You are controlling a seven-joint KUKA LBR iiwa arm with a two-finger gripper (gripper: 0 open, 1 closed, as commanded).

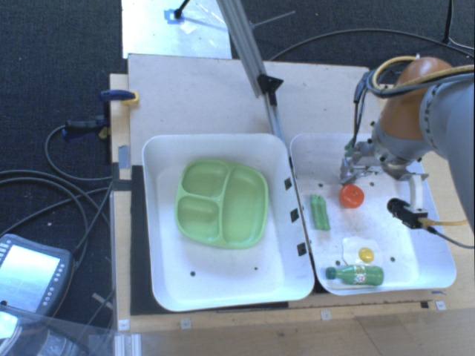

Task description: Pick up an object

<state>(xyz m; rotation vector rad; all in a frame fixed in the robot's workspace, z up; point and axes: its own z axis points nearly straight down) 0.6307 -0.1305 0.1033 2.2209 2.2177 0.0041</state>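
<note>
While claw [350, 175] hangs just above orange ball [352, 196], finger opening cannot tell, green bottle [357, 274] lying flat, long axis left-right, cap pointing left.

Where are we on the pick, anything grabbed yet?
Done: the gripper is down in the right bin, just above the orange ball. In hand: nothing visibly held; the ball sits on the bin floor. Left: grasp and lift. The green stick, bottle and fried egg lie untouched.
</note>
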